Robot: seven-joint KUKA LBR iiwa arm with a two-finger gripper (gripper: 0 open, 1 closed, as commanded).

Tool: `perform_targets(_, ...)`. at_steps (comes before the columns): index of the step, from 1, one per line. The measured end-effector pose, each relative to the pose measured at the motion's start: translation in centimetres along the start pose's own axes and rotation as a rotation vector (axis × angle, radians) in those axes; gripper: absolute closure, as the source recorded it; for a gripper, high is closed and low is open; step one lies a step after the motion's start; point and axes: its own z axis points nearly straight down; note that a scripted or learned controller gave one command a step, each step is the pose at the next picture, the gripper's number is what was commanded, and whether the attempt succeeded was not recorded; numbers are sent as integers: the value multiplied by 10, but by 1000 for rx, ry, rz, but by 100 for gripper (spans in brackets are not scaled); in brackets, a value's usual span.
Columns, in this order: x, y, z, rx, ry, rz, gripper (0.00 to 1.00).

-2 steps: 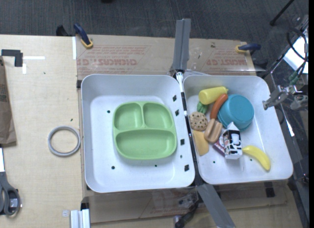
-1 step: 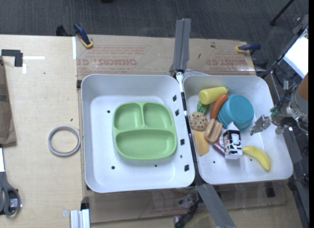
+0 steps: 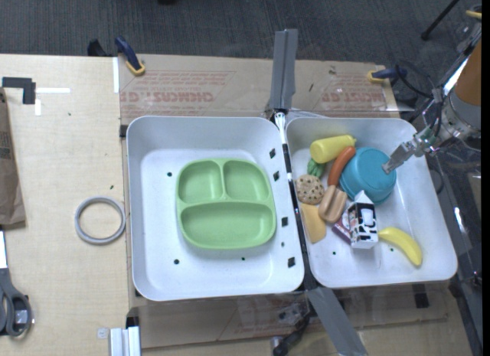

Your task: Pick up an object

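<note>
- The gripper (image 3: 392, 163) is seen at the right of the right bin (image 3: 429, 266), reaching in from the right rim; its tip lies over the right edge of the blue bowl (image 3: 367, 174). Whether it is open or closed cannot be told, and nothing can be seen held in it.
- No single object is named by the task. The blue bowl is judged the nearest candidate, lying immediately left of and under the gripper tip, round, with no long axis to align to.
- Left of the blue bowl, an orange carrot (image 3: 341, 164) lies on a slant, its long axis running from upper right to lower left, touching the bowl's left side. Above the bowl, toward the far rim, a yellow piece (image 3: 331, 147) lies almost crosswise.
- Below the blue bowl a small printed carton (image 3: 362, 224) stands near it, and further down to the right a banana (image 3: 403, 244) lies apart from the rest, its axis slanting down to the right. It is judged the most freely reachable item.
- Left of the bowl, a cookie (image 3: 309, 188), a tan roll (image 3: 333, 203) and a yellow wedge (image 3: 312, 223) are crowded along the bin's left wall.
- The bin floor is smooth white and shallow; little free room is left around the bowl, more below and to its right.
- Far left of the bowl, the left bin (image 3: 145, 194) holds a green divided plate (image 3: 226, 203), and a grey ring (image 3: 99, 220) rests on the table (image 3: 61, 155).
</note>
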Motion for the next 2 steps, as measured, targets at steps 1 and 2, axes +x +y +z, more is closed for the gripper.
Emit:
perform_targets(1, 27, 38, 56, -21, -12, 224, 0)
perform_targets(2, 36, 54, 60, -17, -13, 194, 0)
